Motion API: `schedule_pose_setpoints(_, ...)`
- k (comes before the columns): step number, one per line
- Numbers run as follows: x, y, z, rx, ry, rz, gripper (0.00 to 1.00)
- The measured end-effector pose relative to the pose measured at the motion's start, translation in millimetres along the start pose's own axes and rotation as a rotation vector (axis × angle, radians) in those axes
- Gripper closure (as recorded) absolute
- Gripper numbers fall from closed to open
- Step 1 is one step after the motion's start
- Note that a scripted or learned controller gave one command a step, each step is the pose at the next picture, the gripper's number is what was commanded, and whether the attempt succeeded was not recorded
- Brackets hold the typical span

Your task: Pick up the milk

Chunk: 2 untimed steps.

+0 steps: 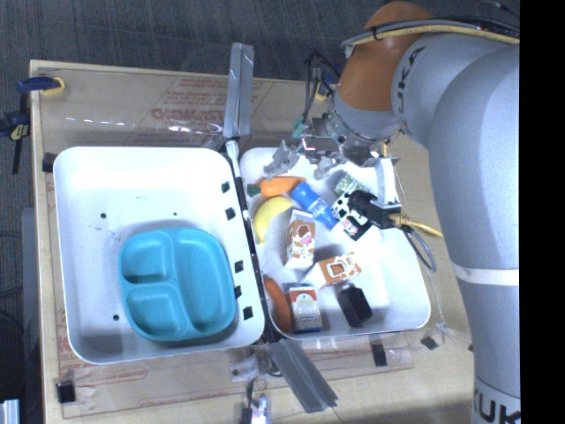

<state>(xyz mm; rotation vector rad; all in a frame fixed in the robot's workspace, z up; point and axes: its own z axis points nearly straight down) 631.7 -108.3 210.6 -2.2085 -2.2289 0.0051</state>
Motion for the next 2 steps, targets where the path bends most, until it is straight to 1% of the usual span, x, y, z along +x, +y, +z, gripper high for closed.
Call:
schedule_pose_setpoints(1, -42.9, -52.3, 4.0, -0.002, 0.0, -0.106, 0.0)
schedule_pose_setpoints(2, -46.5, -91.7, 120.2, -0.001, 0.0, -0.203, 0.0)
